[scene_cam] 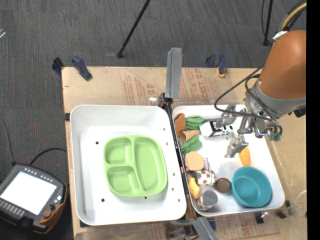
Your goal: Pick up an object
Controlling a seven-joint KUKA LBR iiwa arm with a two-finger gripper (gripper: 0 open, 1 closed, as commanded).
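Orange-banded arm slanted leftward, gripper seemingly above right bin.

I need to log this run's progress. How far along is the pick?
Done: the gripper is over the right bin, beside the orange piece. In hand: nothing visible between its fingers. Left: grasping and lifting; the teal bowl and other toys lie in the bin, the green tray in the left bin.

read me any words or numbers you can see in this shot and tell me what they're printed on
Red print on the cardboard sheet under the bins: upside down, too blurred to read.
Patterned cup in the right bin: markings too small to read.
Handheld screen on the floor: blank white glare.
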